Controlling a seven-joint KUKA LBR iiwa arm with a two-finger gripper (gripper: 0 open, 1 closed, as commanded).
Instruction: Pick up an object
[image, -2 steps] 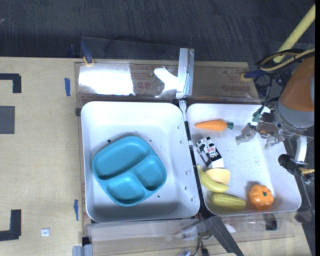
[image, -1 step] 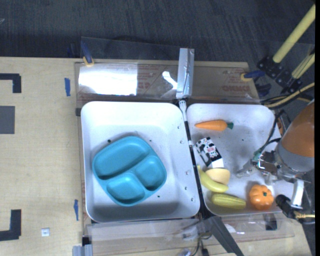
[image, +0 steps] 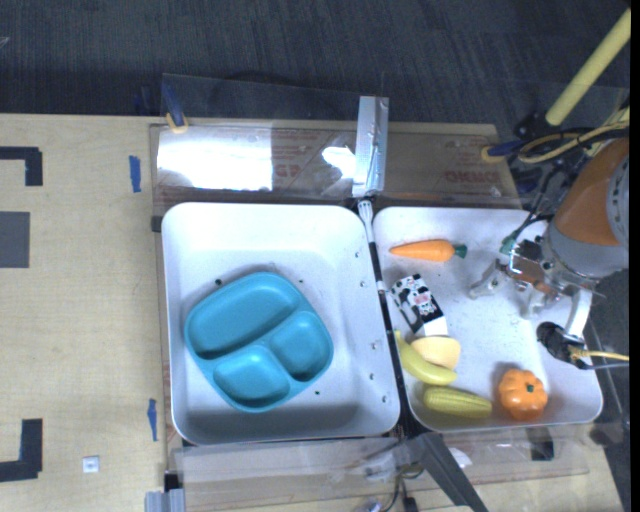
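Observation:
The right bin (image: 480, 225) holds an orange carrot (image: 424, 250) with a green top near its far side. A black-and-white cow toy (image: 417, 300) lies by the divider. Below it are a pale yellow piece (image: 436, 351), a banana (image: 420, 368) and a yellow-green corn-like piece (image: 458, 402). An orange pumpkin (image: 521, 392) sits at the near right. My gripper (image: 505, 293) hangs over the bin's right half, right of the carrot and above the pumpkin. Its fingers (image: 484, 286) are open with nothing between them.
The left bin (image: 200, 230) carries a blue divided plate (image: 258, 340). A clear plastic panel (image: 265, 150) stands behind the bins. Yellow cables (image: 590, 60) and the arm's body (image: 595, 220) crowd the right edge. Bare bin floor lies between the carrot and the pumpkin.

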